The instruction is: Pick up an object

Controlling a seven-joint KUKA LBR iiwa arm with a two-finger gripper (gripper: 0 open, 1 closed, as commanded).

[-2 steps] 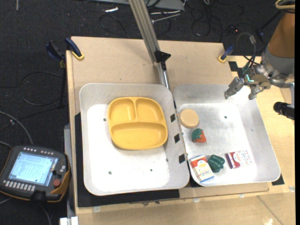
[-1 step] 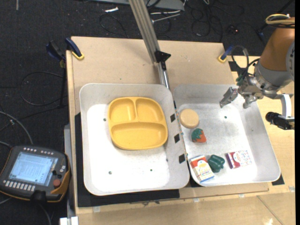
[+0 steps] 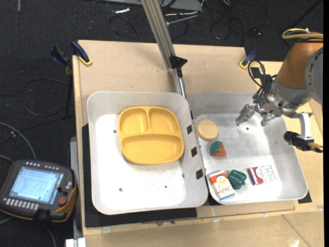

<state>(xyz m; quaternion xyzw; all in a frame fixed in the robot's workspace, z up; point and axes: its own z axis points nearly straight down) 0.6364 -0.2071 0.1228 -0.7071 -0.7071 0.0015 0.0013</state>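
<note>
On my bench the right bin (image 3: 288,187) held a round tan disc (image 3: 207,129) at frame centre, beside a red-and-green strawberry (image 3: 218,148). My gripper (image 3: 255,115) hung right of them, fingers spread, grasping nothing.

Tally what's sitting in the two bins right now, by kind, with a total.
Divided yellow plate, left bin: 1
Tan round block, right bin: 1
Toy strawberry: 1
Dark green toy: 1
Small printed boxes: 2
Total: 6
</note>
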